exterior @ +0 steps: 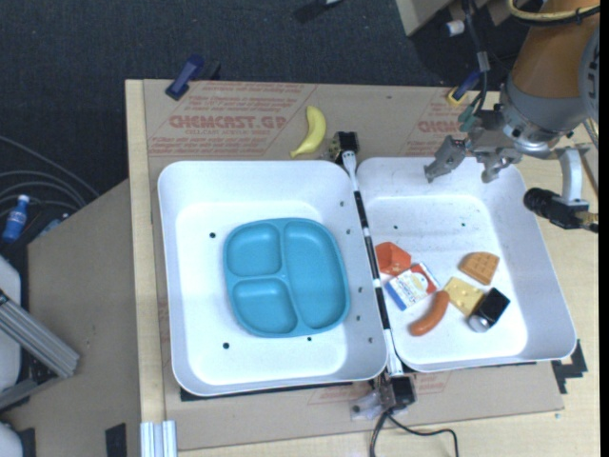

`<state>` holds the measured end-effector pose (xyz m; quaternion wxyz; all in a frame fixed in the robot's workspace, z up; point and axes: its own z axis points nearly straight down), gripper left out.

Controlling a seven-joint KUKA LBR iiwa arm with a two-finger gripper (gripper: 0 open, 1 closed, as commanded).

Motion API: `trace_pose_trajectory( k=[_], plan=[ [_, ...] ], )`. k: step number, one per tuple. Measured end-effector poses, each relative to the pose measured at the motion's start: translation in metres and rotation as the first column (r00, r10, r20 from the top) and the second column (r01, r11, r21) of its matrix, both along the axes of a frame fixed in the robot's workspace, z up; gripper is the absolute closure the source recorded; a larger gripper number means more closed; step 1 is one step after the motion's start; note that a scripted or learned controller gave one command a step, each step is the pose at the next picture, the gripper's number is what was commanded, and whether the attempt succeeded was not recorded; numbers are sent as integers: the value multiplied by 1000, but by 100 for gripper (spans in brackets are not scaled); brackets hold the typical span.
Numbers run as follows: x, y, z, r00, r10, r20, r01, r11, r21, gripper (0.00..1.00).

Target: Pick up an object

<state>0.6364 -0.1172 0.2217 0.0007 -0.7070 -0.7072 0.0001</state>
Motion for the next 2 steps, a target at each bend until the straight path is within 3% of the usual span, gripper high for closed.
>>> trace_pose_trajectory(
  k=[1,2],
  plan=[
    [29,13,-138,1000,1,0,-1,1000,0,0],
    [-19,22,-137,1000,-1,-1,1,1000,0,0]
  ],
)
